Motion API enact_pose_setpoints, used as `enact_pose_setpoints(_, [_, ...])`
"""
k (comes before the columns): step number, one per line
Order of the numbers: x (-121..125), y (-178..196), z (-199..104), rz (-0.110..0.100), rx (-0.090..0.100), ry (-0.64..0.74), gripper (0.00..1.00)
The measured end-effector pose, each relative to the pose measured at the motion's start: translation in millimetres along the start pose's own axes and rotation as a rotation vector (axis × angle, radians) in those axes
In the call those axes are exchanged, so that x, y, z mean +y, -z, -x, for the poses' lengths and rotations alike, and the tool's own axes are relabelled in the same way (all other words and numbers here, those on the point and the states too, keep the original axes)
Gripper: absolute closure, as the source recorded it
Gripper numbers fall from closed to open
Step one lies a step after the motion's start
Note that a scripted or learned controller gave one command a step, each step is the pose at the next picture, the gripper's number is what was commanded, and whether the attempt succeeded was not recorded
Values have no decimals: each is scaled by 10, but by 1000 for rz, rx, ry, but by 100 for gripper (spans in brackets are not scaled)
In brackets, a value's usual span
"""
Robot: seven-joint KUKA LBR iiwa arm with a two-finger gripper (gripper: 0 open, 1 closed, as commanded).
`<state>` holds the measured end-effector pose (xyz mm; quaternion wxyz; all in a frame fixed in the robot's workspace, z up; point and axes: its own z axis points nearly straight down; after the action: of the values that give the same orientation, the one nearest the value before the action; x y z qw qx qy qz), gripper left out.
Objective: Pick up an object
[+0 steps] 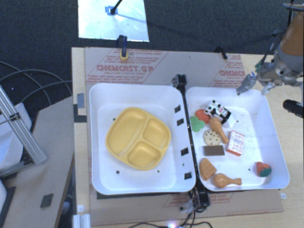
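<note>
My gripper (255, 85) hangs over the far rim of the right bin (273, 127), at its back right corner. Its two fingers stand apart, open, with nothing between them. The orange band of the arm (292, 38) rises behind it. Toy food lies in the right bin below and to the left of the gripper: a black-and-white spotted piece (218, 110), a red piece (202, 115), a green piece (195, 124), a drumstick (217, 128), a round cookie (210, 137), a brown bar (213, 150) and a white and red carton (235, 143).
Near the front of the right bin lie a bread piece (206, 168), a second drumstick (227, 179) and a strawberry (262, 168). The left bin (97, 127) holds a yellow divided plate (137, 137). A black ridge (186, 132) with clips separates the bins.
</note>
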<state>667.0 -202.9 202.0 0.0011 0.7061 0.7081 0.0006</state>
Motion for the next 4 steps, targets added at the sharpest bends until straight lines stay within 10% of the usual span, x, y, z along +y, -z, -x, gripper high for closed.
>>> enact_pose_setpoints(1, [-704, -1013, -626, 2, -1, -2, 0])
enact_pose_setpoints(2, [-1157, -799, -53, -1, 0, -7, 0])
enact_pose_setpoints(3, [-1518, -1112, -1033, 24, -14, 3, 0])
enact_pose_setpoints(4, [-1487, -968, -969, 28, -14, -5, 100])
